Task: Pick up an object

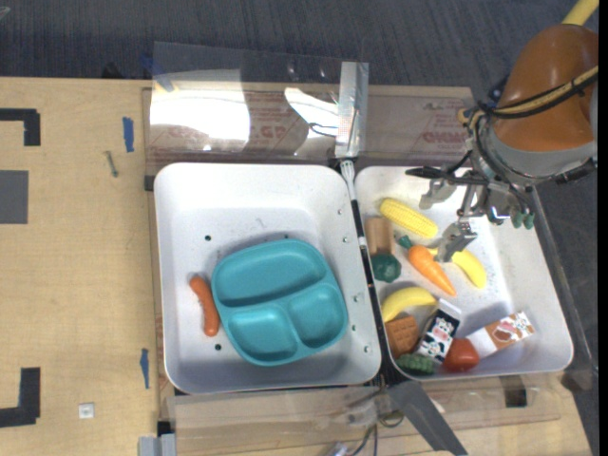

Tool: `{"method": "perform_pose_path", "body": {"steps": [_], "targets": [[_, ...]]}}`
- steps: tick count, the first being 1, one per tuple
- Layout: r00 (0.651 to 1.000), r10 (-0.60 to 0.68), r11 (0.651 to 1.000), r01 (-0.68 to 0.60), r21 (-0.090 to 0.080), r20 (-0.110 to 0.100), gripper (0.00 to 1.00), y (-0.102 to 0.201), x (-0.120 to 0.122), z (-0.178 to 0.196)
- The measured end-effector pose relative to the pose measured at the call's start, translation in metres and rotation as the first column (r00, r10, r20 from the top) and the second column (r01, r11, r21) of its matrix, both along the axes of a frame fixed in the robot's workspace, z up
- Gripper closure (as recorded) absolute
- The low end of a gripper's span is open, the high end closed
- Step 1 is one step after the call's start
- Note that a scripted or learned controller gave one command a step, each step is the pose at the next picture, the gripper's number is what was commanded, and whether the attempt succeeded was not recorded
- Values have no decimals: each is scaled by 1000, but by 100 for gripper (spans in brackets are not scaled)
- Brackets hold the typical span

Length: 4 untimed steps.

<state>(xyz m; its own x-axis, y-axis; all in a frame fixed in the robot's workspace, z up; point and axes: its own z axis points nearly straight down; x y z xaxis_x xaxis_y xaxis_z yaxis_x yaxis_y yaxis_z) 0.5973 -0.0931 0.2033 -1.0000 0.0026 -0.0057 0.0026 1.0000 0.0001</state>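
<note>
Arm (546, 93) over right bin (556, 326); jaws low among the toys, gap state: can't tell.
Left bin (180, 198): teal divided tray (277, 299), sausage (205, 304) just beside it. Right bin: corn (408, 218), carrot (432, 269) by the jaws, bananas (408, 300), milk carton (439, 335), juice box (503, 332), tomato (462, 354) packed close.

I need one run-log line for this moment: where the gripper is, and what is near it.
gripper: over right bin | nearest: carrot, corn | grasp: not confirmed | left bin: teal tray, sausage
</note>
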Motion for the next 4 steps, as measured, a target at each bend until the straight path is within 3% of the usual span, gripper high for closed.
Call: {"method": "perform_pose_path", "body": {"steps": [1,2,3,4], "targets": [[1000,21,1000,-21,-1,7,0,-5,-9,-105],[1000,-16,1000,16,0,6,0,-3,15,-114],[1000,-14,1000,14,-1,20,100,-2,19,-100],[1000,-14,1000,14,-1,18,0,-1,19,-101]]}}
